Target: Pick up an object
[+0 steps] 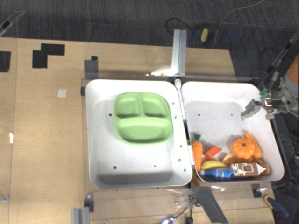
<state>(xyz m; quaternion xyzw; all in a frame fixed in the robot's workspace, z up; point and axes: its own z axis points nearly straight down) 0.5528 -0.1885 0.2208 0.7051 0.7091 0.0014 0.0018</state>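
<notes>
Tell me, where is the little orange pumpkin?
The pumpkin sits in the right bin, near its front right corner, behind the small carton.

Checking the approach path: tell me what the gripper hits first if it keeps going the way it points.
The gripper points left and slightly down over the right bin. It would likely meet that bin's bare white floor first; the toy pile with the pumpkin lies nearer the camera, off that line. Depth is unclear.

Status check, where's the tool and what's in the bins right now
Tool over right bin's right edge, open, holding nothing. Toy pile at bin's near end: pumpkin, carrot, banana, carton. Green tray in left bin. Nothing blocking the toys.
</notes>
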